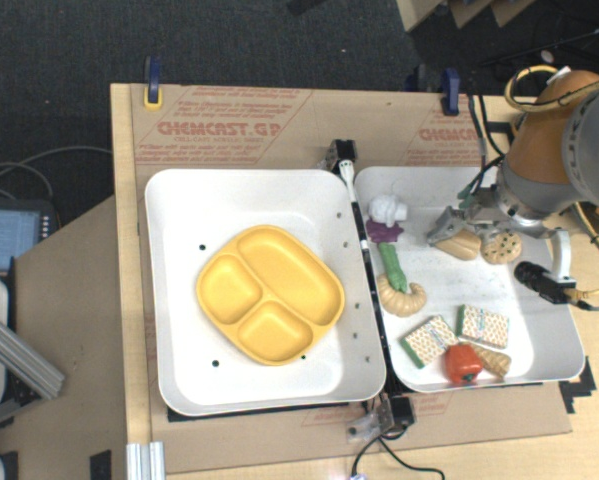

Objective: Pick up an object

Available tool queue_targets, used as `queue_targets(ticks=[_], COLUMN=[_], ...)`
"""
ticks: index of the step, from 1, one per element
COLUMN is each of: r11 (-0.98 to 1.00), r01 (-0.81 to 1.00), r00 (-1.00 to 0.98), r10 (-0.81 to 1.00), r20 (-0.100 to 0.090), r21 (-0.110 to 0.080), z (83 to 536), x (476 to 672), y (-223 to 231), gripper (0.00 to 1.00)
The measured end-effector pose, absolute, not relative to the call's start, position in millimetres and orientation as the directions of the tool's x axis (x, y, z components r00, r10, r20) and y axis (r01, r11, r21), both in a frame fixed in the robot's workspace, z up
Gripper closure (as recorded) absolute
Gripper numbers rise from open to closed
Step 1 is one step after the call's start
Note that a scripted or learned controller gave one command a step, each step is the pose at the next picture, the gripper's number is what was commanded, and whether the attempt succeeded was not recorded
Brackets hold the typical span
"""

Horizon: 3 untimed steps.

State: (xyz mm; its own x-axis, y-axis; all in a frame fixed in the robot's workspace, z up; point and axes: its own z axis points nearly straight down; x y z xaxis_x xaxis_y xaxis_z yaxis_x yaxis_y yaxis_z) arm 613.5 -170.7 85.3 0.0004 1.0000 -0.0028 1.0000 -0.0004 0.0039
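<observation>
Cookie (500, 247) lying in right bin (539, 368) toward 1 o'clock, beside tan piece (460, 246). Claw (451, 230) hovering just over tan piece at bin's 12 o'clock; finger state impossible to tell.

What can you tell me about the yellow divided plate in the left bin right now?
The yellow divided plate looks like smooth moulded plastic, a rounded rectangle with three compartments: one large along the upper right, two smaller toward the left and bottom. It lies flat, right side up and turned at an angle, near the middle of the left bin, resting on the bin's white floor. Nothing sits in its compartments, and nothing else touches it. The gripper is over the right bin, well apart from it.
</observation>
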Motion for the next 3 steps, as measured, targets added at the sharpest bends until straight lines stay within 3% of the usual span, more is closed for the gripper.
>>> queue_targets(ticks=[1, 2, 3], r11=[0.008, -0.005, -0.001], r01=[1.000, 1.000, 1.000], r00=[-0.008, 0.005, 0.001], r10=[1.000, 1.000, 1.000], r20=[0.001, 0.001, -0.002], r21=[0.007, -0.005, 0.004], z=[85, 86, 96], x=[669.6, 562.0, 566.1], y=[-103, -125, -124], gripper=[0.00, 0.00, 1.00])
